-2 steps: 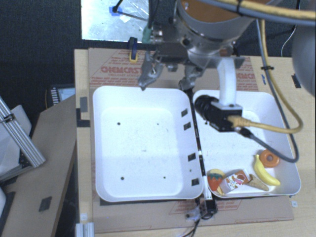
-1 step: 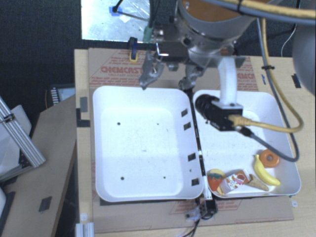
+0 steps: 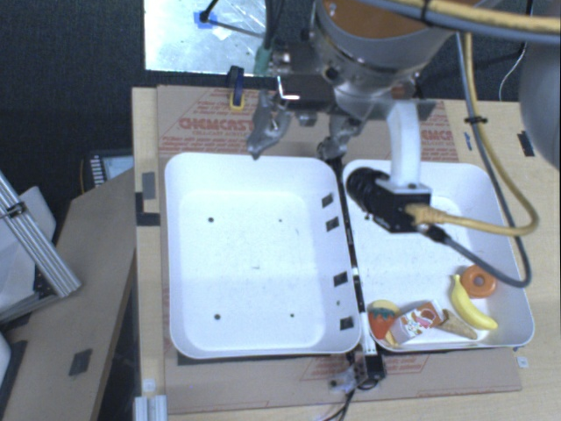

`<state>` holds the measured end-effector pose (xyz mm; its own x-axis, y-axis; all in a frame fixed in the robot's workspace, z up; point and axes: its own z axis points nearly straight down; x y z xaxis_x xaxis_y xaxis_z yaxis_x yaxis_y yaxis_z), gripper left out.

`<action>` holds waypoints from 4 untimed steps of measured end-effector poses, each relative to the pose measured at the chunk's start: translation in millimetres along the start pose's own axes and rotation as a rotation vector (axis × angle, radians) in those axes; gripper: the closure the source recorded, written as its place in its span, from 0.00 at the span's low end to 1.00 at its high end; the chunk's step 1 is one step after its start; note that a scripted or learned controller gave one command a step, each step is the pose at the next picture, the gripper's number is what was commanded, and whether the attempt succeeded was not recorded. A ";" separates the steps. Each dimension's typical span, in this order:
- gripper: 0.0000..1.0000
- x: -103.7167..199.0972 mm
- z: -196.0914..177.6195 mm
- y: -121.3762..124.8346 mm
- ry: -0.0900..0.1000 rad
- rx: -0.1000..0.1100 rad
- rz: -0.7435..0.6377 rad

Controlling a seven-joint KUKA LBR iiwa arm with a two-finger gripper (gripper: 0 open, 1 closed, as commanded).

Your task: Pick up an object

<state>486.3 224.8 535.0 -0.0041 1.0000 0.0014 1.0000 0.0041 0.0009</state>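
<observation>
While the arm (image 3: 386, 24) reaches in from the right and hangs over the far edge of the bench (image 3: 96, 235), its gripper (image 3: 298, 143) sits above the far rim where the two white bins meet. The two fingers stand apart, one (image 3: 266, 134) over the far rim of the left bin (image 3: 250, 261), the other (image 3: 331, 147) at the divide between the bins, and nothing lies between them.

The things to pick lie well away from it, gathered in the near right corner of the right bin (image 3: 486, 200). A banana (image 3: 469, 305) rests there, curved along the right side, with a small orange round thing (image 3: 478, 281) just beyond it on the far side. To the left of the banana lies a red and white packet (image 3: 415, 321), and left of that, close to the divide, an orange and red fruit (image 3: 383, 318). A small tan piece (image 3: 458, 326) sits between the packet and the banana, touching or nearly so.

A black camera unit (image 3: 381, 202) on a white bracket (image 3: 405, 147) hangs over the far part of the right bin, with a yellow cable (image 3: 482, 226) running off to the right. Brown cardboard (image 3: 210, 121) with red lettering lies under both bins.
</observation>
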 end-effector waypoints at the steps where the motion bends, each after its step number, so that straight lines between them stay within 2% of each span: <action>1: 0.00 9.6 51.6 0.1 -0.002 0.003 -0.001; 2: 0.00 9.4 -2.9 0.3 0.002 -0.005 -0.003; 3: 1.00 9.9 -11.5 0.4 0.002 -0.003 -0.005; 4: 1.00 -43.1 0.6 58.9 -0.002 -0.002 0.008</action>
<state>545.3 181.9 534.4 0.0039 1.0000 -0.0004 1.0000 -0.0039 0.0031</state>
